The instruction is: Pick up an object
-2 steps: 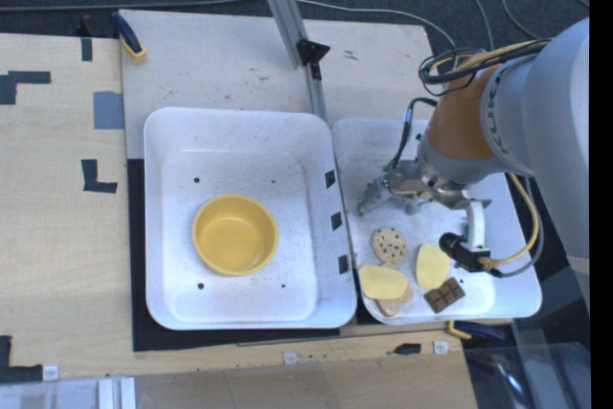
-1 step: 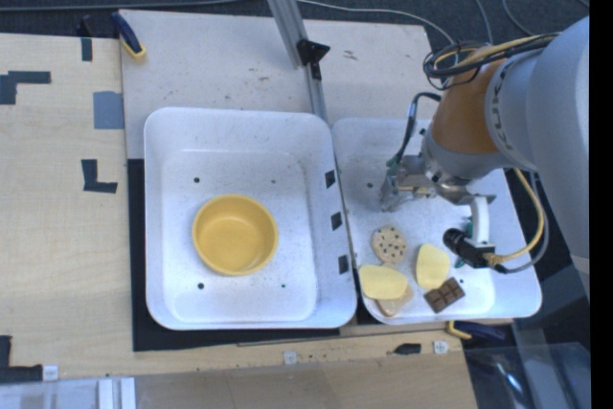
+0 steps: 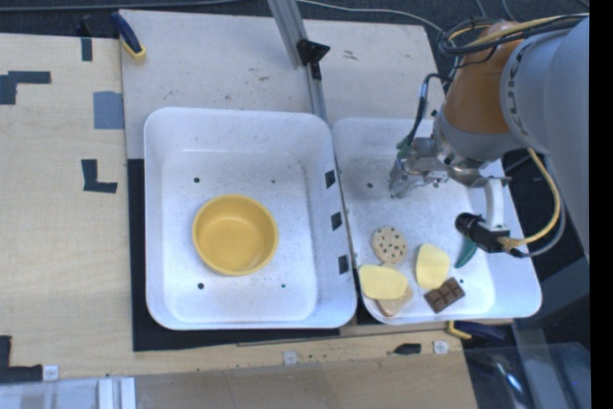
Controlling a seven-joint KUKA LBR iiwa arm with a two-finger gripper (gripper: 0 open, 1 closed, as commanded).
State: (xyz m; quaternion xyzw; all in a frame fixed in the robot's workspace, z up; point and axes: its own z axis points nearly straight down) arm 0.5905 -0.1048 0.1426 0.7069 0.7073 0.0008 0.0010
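The gripper [image 3: 400,179] hangs over the middle of the right bin [image 3: 369,153], above bare floor, with no object seen between its fingers. Nearer the front of that bin lie a spotted cookie [image 3: 389,244], a pale yellow piece [image 3: 432,264], another yellow piece [image 3: 382,282] resting on a tan item, a brown chocolate block [image 3: 443,295] and a teal item [image 3: 467,251] at the right wall. A yellow bowl [image 3: 236,234] sits in the left bin [image 3: 192,148].
A slanted metal pole [image 3: 287,10] runs down to the gap between the bins. The grey arm with its orange band [image 3: 479,91] and looped cables covers the right bin's far right side. A blue-yellow clamp [image 3: 129,35] sits at the bench's back left.
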